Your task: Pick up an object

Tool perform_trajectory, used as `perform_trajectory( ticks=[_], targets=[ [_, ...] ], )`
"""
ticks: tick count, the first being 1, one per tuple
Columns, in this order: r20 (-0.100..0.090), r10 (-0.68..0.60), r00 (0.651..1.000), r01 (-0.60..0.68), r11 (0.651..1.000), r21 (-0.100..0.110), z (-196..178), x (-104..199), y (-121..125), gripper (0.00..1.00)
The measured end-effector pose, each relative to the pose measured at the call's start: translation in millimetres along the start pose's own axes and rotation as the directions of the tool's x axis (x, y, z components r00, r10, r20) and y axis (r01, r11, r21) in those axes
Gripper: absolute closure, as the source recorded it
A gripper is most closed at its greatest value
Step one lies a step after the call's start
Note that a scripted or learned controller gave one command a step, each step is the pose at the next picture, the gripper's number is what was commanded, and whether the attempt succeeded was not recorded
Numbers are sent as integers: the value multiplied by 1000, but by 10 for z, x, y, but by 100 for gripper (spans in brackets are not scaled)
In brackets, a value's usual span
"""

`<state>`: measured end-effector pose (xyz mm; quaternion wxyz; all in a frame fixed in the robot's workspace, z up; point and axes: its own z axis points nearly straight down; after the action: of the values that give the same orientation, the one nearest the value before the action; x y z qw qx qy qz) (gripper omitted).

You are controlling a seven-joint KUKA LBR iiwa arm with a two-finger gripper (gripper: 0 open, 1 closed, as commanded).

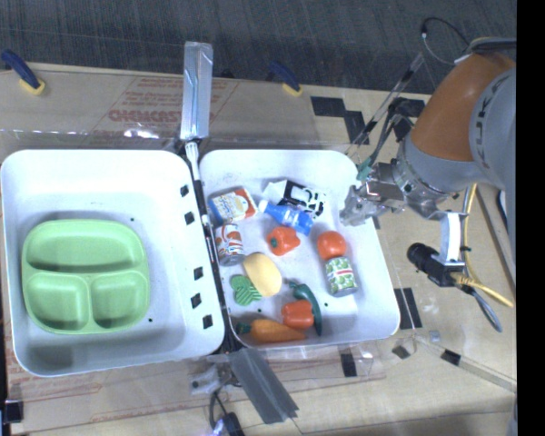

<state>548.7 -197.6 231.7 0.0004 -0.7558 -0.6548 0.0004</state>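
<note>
The right bin (372,284) holds several toy foods: a blue and orange carton (231,205), a small can (229,242), a red tomato (282,240), a yellow lemon (262,274), a carrot (272,331), a red pepper (299,313), a green-labelled jar with an orange lid (338,266), a blue packet (287,214) and a black and white piece (300,195). My gripper (357,205) hovers over the bin's right rim, just right of the black and white piece. Nothing shows between its fingers.
The left bin (36,180) holds a green divided tray (86,273). A metal divider bar (196,89) stands at the back between the bins. Blue clamps (23,69) grip the cardboard at the rear.
</note>
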Motion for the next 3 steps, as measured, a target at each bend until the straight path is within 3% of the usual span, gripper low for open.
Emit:
perform_trajectory(
  ticks=[1,2,3],
  targets=[
    [-3,-355,935,356,935,5,539,-20,175,100],
    [-1,-337,942,337,942,-1,132,524,851,100],
    [2,-627,779,627,779,-1,-365,416,1042,100]
  ],
)
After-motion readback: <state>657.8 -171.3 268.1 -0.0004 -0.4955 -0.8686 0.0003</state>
